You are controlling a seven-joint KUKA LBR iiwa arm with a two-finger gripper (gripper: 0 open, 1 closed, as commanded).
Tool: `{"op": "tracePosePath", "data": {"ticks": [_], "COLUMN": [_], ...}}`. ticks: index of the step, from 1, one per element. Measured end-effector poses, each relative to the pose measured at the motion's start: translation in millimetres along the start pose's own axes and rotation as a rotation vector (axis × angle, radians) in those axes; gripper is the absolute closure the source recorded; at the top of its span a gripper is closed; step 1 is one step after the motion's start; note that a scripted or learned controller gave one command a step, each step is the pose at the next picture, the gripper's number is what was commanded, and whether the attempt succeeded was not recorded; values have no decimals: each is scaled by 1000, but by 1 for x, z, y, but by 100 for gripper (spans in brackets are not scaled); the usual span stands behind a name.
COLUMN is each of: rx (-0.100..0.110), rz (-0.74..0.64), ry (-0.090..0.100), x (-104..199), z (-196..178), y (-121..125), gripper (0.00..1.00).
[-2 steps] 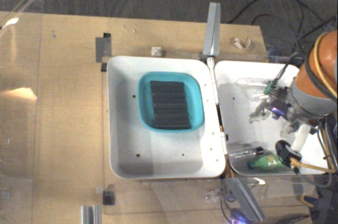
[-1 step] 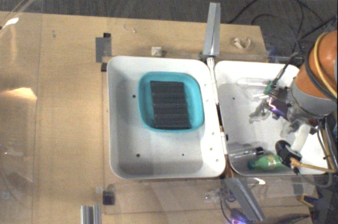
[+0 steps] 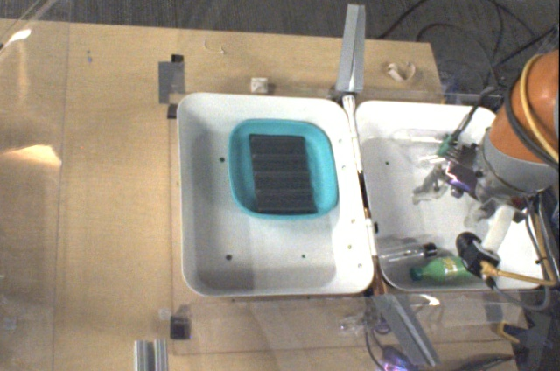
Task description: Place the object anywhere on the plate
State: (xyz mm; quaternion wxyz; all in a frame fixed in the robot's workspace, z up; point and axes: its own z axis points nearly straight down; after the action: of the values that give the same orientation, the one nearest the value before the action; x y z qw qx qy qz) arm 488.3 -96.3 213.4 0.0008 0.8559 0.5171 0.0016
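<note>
Green bottle (image 3: 442,269) lies at the near edge of the right bin (image 3: 394,194), ungrasped; gripper (image 3: 446,172) opening cannot be told; teal plate (image 3: 325,168) in the left bin bears no object, placement outstanding.

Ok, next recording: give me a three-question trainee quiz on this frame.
1. True or false: the teal plate sits in the left bin.
2. Which bin holds the green object? A) left B) right
3. What lies on the plate?

Key:
1. True.
2. B, the right bin, near its front edge.
3. A dark ribbed rectangular pad.
</note>
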Motion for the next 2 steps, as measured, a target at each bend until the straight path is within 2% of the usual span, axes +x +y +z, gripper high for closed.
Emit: {"op": "tracePosePath", "data": {"ticks": [2], "rx": [0], "rz": [0], "ry": [0], "x": [0], "z": [0], "y": [0], "gripper": [0]}}
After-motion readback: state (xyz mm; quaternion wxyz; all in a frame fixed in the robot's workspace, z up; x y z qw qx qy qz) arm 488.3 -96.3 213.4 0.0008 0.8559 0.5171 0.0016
